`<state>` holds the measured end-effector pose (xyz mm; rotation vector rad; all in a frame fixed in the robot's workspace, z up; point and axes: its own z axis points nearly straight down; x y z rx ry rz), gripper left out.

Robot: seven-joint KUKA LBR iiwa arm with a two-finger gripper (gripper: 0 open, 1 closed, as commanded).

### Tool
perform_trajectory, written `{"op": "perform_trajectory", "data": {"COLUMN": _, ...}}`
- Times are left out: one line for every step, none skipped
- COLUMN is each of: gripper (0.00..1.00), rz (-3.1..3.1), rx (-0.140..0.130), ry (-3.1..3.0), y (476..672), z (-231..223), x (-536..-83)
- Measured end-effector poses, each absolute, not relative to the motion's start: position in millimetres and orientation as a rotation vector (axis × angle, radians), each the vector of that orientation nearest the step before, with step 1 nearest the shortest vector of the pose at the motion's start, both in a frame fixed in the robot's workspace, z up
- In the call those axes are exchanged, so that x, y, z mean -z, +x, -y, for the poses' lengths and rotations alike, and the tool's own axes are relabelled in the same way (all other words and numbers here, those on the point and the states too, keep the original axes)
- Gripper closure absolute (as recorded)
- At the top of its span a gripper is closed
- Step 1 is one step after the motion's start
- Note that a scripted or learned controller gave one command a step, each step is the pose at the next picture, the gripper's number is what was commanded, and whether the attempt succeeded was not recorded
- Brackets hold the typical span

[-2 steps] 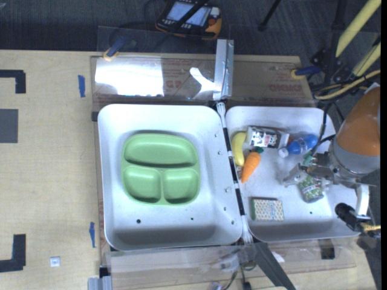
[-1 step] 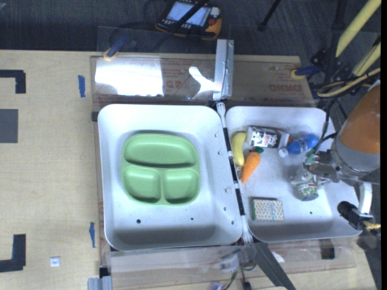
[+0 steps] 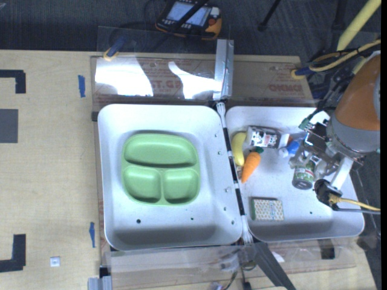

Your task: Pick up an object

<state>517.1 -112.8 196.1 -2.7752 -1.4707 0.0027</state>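
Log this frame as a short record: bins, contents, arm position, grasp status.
left bin: holds a green divided tray
right bin: toy carrot, yellow item, small carton, patterned square pad, small can
arm: over the right bin's right side
gripper: down by the can; finger state unclear
grasp status: no hold visible

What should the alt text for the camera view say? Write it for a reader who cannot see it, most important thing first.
A grey robot arm's gripper reaches from the right into the right bin, which holds a carrot, a banana, a small carton, a can and a flat speckled packet. The left bin holds a green divided tray.
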Motion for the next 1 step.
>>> {"op": "perform_trajectory", "data": {"gripper": 1.0, "rz": 1.827, "rx": -0.001, "ry": -2.557, "y": 536.8, "z": 82.9, "x": -224.9}}
